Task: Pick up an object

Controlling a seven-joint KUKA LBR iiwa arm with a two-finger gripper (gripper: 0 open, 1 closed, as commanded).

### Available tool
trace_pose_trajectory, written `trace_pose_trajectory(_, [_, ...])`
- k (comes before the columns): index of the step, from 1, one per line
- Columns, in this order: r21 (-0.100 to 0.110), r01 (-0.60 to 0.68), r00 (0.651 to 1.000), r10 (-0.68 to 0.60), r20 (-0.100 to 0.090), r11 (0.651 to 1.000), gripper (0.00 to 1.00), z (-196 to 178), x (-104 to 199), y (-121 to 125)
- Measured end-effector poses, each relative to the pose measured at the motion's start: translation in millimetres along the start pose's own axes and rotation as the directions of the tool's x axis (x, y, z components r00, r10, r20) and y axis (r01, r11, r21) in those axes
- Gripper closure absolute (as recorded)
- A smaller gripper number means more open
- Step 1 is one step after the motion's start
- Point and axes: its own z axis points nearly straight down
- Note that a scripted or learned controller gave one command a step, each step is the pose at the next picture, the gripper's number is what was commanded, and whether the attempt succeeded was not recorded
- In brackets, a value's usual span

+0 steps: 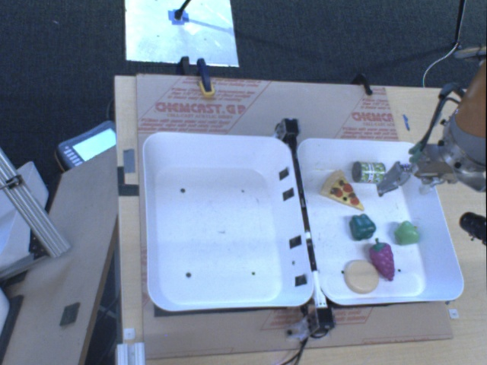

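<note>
You will find the claw (407,175) at the right of the frame, hanging over the upper right part of the right bin (445,238); its fingers look parted, with nothing between them. The small can (370,172) lies just left of it, near but apart. Below sit the pizza slice (342,189), teal pepper (362,226), green piece (407,233), purple grapes (382,258) and tan disc (361,276). The left bin (156,226) lies beside on the counter (396,105).

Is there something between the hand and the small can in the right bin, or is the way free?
Nothing visible stands between them. The hand is at the upper right of the right bin, and the can lies just to its left in the view. The pizza slice is below and further left.
</note>
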Motion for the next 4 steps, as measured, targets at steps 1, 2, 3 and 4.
trace_pose_trajectory(1, [0.013, -0.001, 1.0, 0.001, -0.005, 1.0, 0.0, 111, 39, -46])
trace_pose_trajectory(2, [-0.002, -0.002, 1.0, 0.002, 0.0, 1.0, 1.0, 95, 37, -41])
trace_pose_trajectory(3, [-0.011, 0.007, 1.0, -0.007, -0.002, 1.0, 1.0, -10, 84, -53])
trace_pose_trajectory(4, [-0.018, 0.008, 1.0, -0.008, -0.001, 1.0, 1.0, -146, 121, -38])
